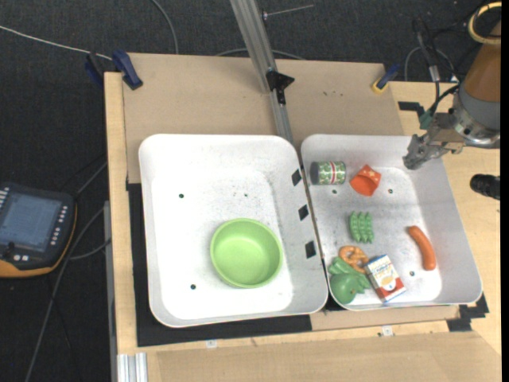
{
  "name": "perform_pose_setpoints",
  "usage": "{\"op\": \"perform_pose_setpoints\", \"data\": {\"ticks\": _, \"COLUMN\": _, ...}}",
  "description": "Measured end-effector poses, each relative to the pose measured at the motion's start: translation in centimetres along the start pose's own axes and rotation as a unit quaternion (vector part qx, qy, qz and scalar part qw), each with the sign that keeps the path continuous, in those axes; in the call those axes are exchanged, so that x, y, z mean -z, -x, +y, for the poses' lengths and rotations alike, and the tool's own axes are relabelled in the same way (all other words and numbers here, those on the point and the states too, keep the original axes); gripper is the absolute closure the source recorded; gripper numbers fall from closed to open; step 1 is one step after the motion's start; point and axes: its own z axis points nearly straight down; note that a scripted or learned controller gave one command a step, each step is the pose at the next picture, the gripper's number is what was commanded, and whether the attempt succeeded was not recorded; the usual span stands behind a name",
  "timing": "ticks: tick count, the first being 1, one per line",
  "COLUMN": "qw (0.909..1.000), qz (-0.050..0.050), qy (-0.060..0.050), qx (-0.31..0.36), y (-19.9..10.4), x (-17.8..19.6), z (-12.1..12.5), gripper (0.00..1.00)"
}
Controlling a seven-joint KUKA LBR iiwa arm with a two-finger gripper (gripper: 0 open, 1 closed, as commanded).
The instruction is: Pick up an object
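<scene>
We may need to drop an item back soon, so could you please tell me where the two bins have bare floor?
Left bin: bare all round the green bowl, widest across its far half. Right bin: a bare strip between the green block and the orange sausage. The near corner is crowded around the small carton. The pincer hovers over the far right rim.

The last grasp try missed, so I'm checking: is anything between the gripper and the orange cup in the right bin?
Nothing visible. The gripper hovers over the right bin's upper right edge; bare white floor separates it from the orange cup. The green can lies beyond the cup.
</scene>
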Motion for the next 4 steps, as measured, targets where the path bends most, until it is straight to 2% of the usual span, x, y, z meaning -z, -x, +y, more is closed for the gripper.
{"op": "perform_pose_setpoints", "data": {"ticks": 1, "qw": 1.0000, "qz": 0.000, "qy": -0.001, "qx": 0.000, "y": 0.0, "x": 1.4, "z": 0.1, "gripper": 1.00}}
{"op": "perform_pose_setpoints", "data": {"ticks": 3, "qw": 1.0000, "qz": 0.001, "qy": -0.002, "qx": 0.002, "y": -10.7, "x": 0.7, "z": 0.6, "gripper": 1.00}}
{"op": "perform_pose_setpoints", "data": {"ticks": 4, "qw": 1.0000, "qz": 0.001, "qy": -0.001, "qx": 0.002, "y": -16.2, "x": 2.5, "z": 0.7, "gripper": 1.00}}
